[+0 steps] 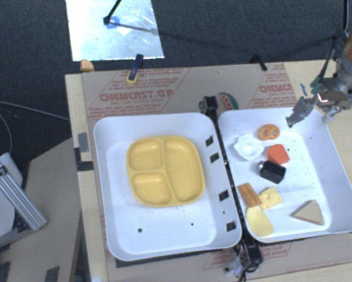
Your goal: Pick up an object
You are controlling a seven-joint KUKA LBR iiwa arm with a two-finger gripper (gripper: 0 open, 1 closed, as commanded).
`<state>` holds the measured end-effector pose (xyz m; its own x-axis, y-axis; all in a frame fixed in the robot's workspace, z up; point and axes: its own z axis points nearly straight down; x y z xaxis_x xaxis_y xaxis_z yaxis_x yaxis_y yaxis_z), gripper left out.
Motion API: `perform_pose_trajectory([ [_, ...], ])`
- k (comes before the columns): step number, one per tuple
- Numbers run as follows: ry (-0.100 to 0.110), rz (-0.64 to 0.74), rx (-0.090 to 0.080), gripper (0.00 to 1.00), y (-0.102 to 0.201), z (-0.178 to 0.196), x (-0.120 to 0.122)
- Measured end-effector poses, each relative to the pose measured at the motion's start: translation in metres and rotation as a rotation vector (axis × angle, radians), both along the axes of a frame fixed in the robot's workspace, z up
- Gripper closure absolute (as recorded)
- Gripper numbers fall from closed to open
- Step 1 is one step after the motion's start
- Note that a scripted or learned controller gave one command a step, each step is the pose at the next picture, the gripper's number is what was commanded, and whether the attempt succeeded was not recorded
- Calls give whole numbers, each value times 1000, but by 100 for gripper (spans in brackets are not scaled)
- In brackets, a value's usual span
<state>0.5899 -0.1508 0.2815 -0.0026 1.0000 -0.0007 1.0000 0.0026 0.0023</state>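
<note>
Approach stage, nothing picked yet.
My gripper hangs spread and empty at the right bin's one o'clock rim; next I'd descend toward the orange block near centre.

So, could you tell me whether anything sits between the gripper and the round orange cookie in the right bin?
Nothing visible does. The gripper hangs over the right bin's upper right corner, and bare white floor lies between it and the cookie. The white crumpled piece and orange block lie beyond the cookie.
</note>
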Motion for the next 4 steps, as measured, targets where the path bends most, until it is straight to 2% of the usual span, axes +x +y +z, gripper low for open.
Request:
perform_pose_trajectory([
  [1,11,3,3,0,13,-140,13],
  [2,-13,-2,-4,0,31,-179,-1],
  [3,-36,0,-18,0,60,-186,-17],
  [4,-40,-3,-18,100,58,-174,-15],
])
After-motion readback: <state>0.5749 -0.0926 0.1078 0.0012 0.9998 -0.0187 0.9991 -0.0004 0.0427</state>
